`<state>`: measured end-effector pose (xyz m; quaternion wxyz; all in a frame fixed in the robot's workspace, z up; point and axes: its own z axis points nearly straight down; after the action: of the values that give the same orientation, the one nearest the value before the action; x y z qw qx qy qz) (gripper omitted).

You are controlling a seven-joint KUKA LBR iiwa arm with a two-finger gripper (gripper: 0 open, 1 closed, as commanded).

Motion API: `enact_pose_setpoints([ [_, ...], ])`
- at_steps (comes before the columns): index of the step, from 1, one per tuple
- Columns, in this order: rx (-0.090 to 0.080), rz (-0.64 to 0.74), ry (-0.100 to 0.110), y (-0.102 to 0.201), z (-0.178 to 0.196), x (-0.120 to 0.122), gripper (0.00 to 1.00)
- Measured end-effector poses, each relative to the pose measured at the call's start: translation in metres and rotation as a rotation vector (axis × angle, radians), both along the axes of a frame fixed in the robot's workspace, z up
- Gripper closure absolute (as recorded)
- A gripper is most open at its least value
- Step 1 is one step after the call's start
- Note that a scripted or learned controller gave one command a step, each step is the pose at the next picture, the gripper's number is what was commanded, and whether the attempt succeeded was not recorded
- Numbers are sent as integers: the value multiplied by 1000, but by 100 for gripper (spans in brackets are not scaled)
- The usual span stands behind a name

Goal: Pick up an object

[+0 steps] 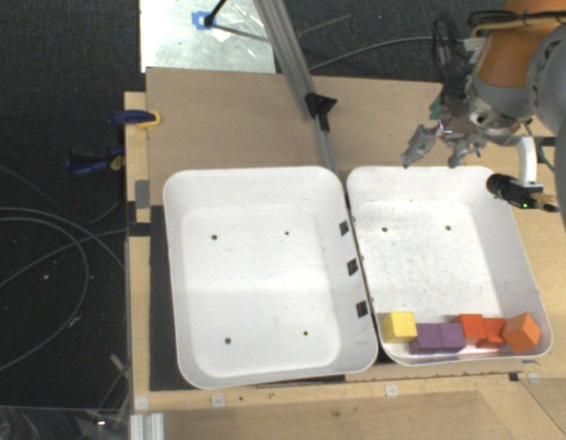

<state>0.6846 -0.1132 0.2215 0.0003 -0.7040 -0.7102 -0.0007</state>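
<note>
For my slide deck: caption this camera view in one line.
Two-finger gripper open above the right white bin; yellow, purple and orange blocks line its near wall.

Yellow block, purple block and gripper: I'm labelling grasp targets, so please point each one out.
yellow block point(399, 325): camera view, middle of its top face.
purple block point(438, 337): camera view, centre of its top.
gripper point(438, 150): camera view, midway between its fingertips, above the right bin's far rim.

Dark carpet floor point(53, 53) surrounds the brown bench point(227, 122); cables point(35, 236) lie at nine o'clock, a bright panel point(205, 21) at twelve.
</note>
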Motion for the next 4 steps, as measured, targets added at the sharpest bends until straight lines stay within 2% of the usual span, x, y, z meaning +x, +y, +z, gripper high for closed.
enact_pose_setpoints([
  [1,-2,-12,3,-20,7,-86,0],
  [2,-4,-14,0,-59,26,-149,0],
  [3,1,0,-1,0,51,-199,0],
  [4,-3,-4,-2,-23,-18,-118,0],
])
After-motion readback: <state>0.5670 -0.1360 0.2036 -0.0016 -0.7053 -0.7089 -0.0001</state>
